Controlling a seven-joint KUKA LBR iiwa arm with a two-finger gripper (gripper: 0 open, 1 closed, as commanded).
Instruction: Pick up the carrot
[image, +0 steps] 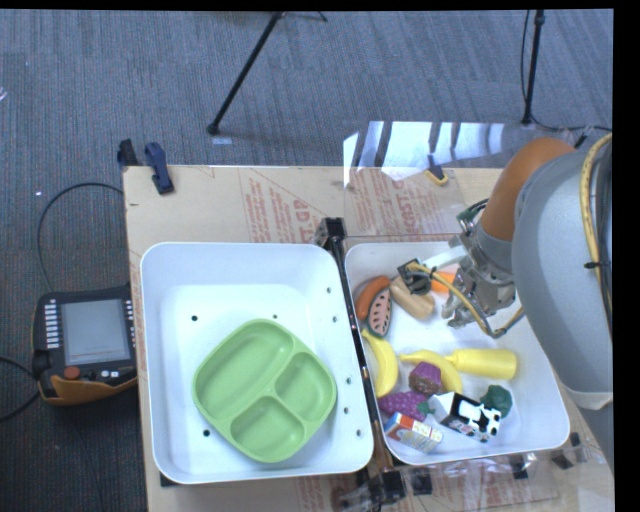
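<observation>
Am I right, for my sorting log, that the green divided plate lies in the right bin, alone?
Not quite: the camera view shows the green divided plate lying alone in the left bin. The right bin holds the toy foods.

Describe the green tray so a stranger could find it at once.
Look at the left white bin, the one away from the arm. The green tray lies flat on its floor. It has three compartments and lies alone in that bin, while the toy food fills the other.

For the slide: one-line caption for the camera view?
Grey KUKA arm's gripper low over the right white bin of toy food, near the orange carrot; green divided plastic tray in left bin.
</observation>
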